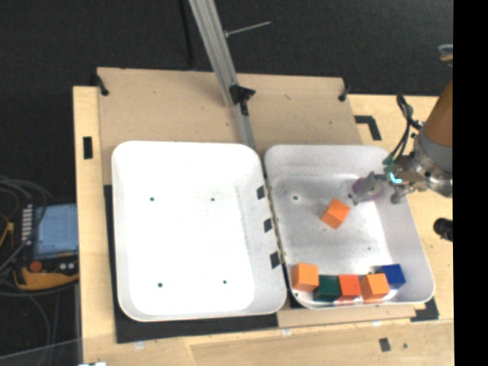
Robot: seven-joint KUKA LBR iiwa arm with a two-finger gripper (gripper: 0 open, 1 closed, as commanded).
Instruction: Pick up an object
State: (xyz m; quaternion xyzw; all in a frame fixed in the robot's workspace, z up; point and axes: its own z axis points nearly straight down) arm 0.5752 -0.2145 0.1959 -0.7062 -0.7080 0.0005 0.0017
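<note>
An orange block [334, 213] lies tilted in the middle of the right bin [305, 166]. My gripper [380, 191] hangs over the bin's right part, just up and right of that block and apart from it. Its two fingers stand spread, open, with nothing between them. Along the bin's front edge sits a row of blocks: an orange one [306, 276], a green one [329, 287], two more orange ones [349, 285] [374, 285] and a blue one [393, 274].
The left bin [187, 227] lies beside the right one, with small clips along their shared edge. A slanted metal rail [221, 52] runs from the top down to the bins' back corner. Cables and a blue box [53, 231] sit off the bench's left side.
</note>
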